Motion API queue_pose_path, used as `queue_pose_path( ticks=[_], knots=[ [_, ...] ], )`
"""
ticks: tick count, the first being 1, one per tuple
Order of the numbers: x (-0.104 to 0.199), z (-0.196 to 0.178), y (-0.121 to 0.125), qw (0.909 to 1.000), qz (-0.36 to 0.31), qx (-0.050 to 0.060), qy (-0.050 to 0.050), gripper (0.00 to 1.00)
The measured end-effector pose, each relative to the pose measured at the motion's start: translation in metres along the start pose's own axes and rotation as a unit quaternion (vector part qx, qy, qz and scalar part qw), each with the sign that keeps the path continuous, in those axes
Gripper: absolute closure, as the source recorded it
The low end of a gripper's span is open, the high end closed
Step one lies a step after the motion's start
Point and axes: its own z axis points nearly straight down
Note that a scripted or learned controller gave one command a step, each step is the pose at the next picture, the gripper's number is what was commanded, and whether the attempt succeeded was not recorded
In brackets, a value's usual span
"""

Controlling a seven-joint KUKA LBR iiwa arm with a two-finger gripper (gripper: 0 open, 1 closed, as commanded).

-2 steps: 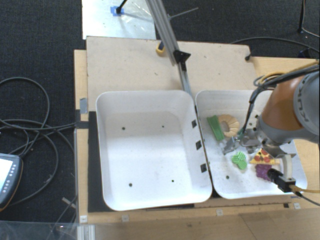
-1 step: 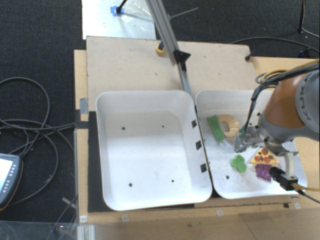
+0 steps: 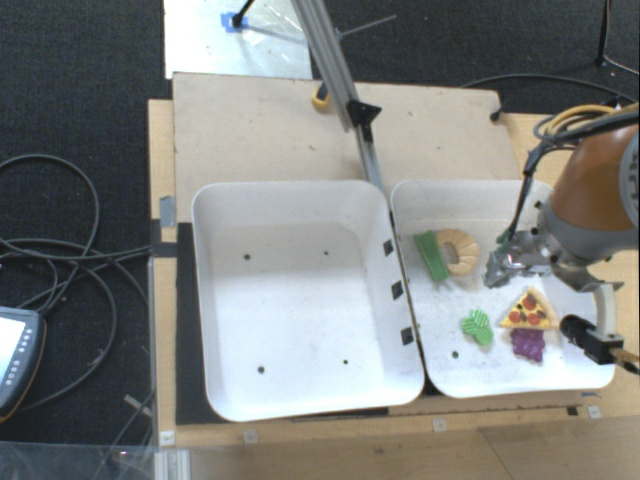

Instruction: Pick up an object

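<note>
You are looking down on dark carpet around a pale wooden tabletop (image 3: 270, 128) that bears two shallow white plastic bins side by side. The left white bin (image 3: 300, 298) has only small dark dots on its floor. The right white bin (image 3: 440, 208) holds all the objects. The grey arm with the orange band (image 3: 598, 193) reaches in from the right and hangs over this bin. Its metal claw (image 3: 503, 266) sits low, just right of a tan ring-shaped toy (image 3: 459, 250) with a green bar-shaped piece (image 3: 432, 256) against its left side; you cannot tell how the claw stands. Near the front lie a yellow toy pizza slice (image 3: 528, 311), a purple grape-like toy (image 3: 528, 344) touching it below, and a small green leafy toy (image 3: 478, 327) to their left.
</note>
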Motion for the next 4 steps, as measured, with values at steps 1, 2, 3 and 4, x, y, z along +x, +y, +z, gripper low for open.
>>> queue_pose_path(
  ticks=[1, 2, 3, 4],
  knots=[
    [0.002, -0.064, 0.001, 1.0000, 0.000, -0.001, 0.000, 1.00],
    [0.001, -0.097, 0.003, 1.0000, 0.000, 0.001, 0.000, 1.00],
    [0.052, -0.092, 0.035, 1.0000, -0.003, 0.001, 0.001, 1.00],
    [0.105, -0.097, 0.056, 1.0000, -0.003, 0.002, 0.002, 1.00]
  ],
)
